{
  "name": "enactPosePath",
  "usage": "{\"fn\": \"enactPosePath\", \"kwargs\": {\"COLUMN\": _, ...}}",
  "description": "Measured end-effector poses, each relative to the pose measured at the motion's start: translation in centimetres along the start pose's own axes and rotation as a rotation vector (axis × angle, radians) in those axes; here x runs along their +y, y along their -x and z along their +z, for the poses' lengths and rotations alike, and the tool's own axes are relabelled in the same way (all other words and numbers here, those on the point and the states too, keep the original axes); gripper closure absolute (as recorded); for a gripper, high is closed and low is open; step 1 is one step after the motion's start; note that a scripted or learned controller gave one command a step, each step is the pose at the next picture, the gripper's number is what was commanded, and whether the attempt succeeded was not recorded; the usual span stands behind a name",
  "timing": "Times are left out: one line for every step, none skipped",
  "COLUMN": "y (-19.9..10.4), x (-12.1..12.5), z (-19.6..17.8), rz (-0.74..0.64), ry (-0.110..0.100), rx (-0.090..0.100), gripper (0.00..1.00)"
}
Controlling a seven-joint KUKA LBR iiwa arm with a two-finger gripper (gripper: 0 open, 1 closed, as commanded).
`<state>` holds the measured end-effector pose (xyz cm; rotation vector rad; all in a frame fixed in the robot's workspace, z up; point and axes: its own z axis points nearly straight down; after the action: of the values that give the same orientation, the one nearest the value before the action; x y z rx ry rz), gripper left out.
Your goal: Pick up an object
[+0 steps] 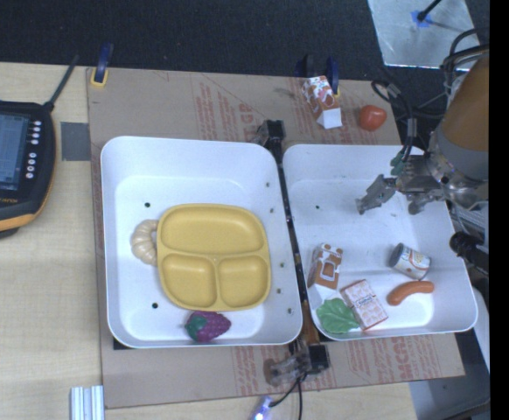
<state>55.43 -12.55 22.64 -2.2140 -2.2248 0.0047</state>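
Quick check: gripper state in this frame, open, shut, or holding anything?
Gripper: open, fingers spread above the right bin, nothing between them.

Left shallow plastic bin [128, 234]: plain white, dark dots on its floor.
Divided plastic tray [212, 256] in that bin: mustard yellow.
Ridged shell-shaped toy [143, 241] at the tray's left edge: pale tan.
Berry-shaped toy [207, 325] below the tray: purple and magenta, green tip.
Right shallow plastic bin [451, 318]: white.
Small carton [326, 266] right of the tray: orange-brown with white patches.
Leaf-shaped toy [337, 316]: bright green.
Flat packet [364, 304]: red-and-white print.
Sausage-shaped toy [409, 292]: orange-red.
Small can [409, 261]: grey with an orange label.
Round toy [372, 117] above the bins: red.
Cardboard sheet [184, 103] under the bins: brown, faded red lettering.
Handheld control pendant [10, 169] left of the tray: orange casing, black face, grey-blue screen.
Two-finger metal gripper [393, 193]: grey.
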Motion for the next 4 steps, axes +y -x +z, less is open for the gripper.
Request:
{"fn": "enactPosePath", "kwargs": {"y": -3.2, "x": -3.1, "z": 6.1, "rz": 0.000, "ry": -0.001, "rx": 0.000, "gripper": 0.00}}
{"fn": "enactPosePath", "kwargs": {"y": -3.5, "x": -2.9, "z": 11.8, "rz": -0.003, "ry": 0.006, "rx": 0.004, "gripper": 0.00}}
{"fn": "enactPosePath", "kwargs": {"y": 5.7, "x": 3.6, "z": 13.4, "rz": 0.003, "ry": 0.002, "rx": -0.001, "gripper": 0.00}}
{"fn": "enactPosePath", "kwargs": {"y": 1.2, "x": 8.2, "z": 12.9, "rz": 0.000, "ry": 0.002, "rx": 0.001, "gripper": 0.00}}
